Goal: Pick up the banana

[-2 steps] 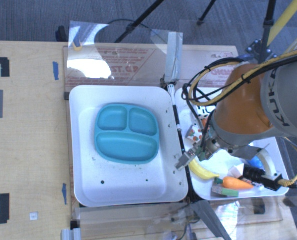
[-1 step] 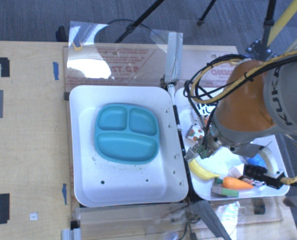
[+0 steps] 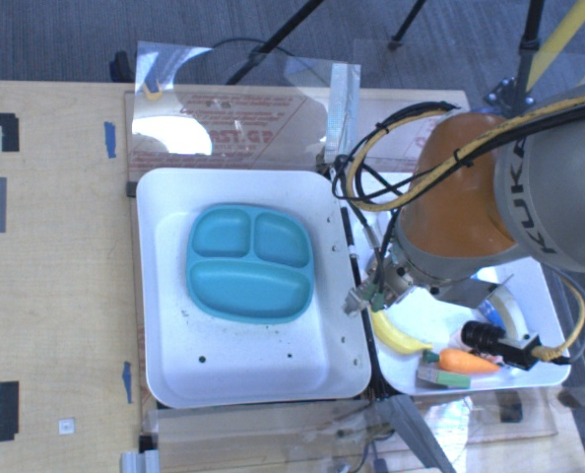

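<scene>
The yellow banana [image 3: 398, 335] lies in the right bin [image 3: 529, 380], close to its left wall, curving from upper left to lower right. My gripper [image 3: 368, 299] hangs over the divider between the two bins, right at the banana's upper left end. The orange-banded wrist [image 3: 460, 200] hides the bin's far part. I cannot see whether the gripper touches the banana.
An orange carrot [image 3: 467, 362] and a green object [image 3: 441, 378] lie just right of the banana near the front wall. A blue object [image 3: 490, 313] and a white item [image 3: 510, 308] sit farther right. The left bin [image 3: 164, 294] holds a blue divided plate [image 3: 250, 262].
</scene>
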Tool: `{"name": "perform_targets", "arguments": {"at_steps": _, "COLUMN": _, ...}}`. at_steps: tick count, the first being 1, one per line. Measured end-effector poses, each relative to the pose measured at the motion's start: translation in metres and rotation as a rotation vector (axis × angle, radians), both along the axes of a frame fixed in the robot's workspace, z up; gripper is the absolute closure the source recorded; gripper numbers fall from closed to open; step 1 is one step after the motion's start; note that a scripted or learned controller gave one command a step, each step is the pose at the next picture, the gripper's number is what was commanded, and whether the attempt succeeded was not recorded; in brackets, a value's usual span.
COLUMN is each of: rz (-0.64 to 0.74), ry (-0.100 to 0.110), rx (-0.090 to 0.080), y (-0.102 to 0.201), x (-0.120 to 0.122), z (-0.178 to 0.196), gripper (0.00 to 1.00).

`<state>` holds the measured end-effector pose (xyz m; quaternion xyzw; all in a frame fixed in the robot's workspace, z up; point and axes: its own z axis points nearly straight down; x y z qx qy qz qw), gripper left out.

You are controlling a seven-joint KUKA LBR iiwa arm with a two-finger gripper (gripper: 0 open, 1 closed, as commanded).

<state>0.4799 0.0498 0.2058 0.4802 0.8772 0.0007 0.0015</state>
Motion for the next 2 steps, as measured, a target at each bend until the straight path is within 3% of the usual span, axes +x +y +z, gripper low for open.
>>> {"name": "perform_targets", "arguments": {"at_steps": 1, "rz": 0.097, "ry": -0.001, "rx": -0.001, "y": -0.014, "x": 0.028, "z": -0.018, "gripper": 1.00}}
{"name": "perform_targets", "arguments": {"at_steps": 2, "rz": -0.036, "ry": 0.000, "rx": 0.000, "y": -0.019, "x": 0.097, "z": 0.018, "gripper": 1.00}}
